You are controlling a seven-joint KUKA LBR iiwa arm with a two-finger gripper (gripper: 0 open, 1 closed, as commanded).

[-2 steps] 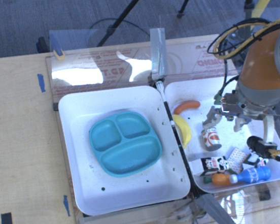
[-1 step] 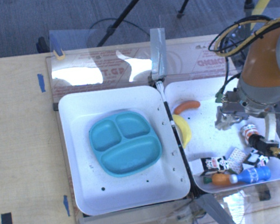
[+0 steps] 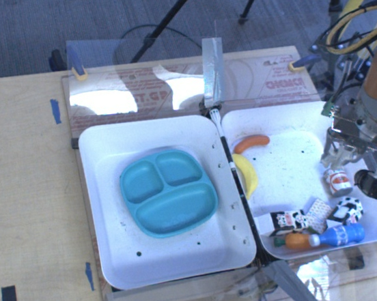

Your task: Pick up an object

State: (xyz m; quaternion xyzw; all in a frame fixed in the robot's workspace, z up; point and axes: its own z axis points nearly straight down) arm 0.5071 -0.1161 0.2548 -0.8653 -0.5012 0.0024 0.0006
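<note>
The grey two-finger gripper (image 3: 339, 159) hangs over the right white bin (image 3: 285, 151), fingers spread apart and holding nothing. Just beneath its fingertips sits a small white can with a red label (image 3: 338, 181). Further below lies a blue plastic bottle (image 3: 337, 235), and well to its left an orange sausage-shaped toy (image 3: 251, 143).

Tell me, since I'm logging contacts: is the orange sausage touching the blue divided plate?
Apart. The camera view shows the orange sausage in the right bin and the blue divided plate in the left bin, with the bin walls between them.
</note>
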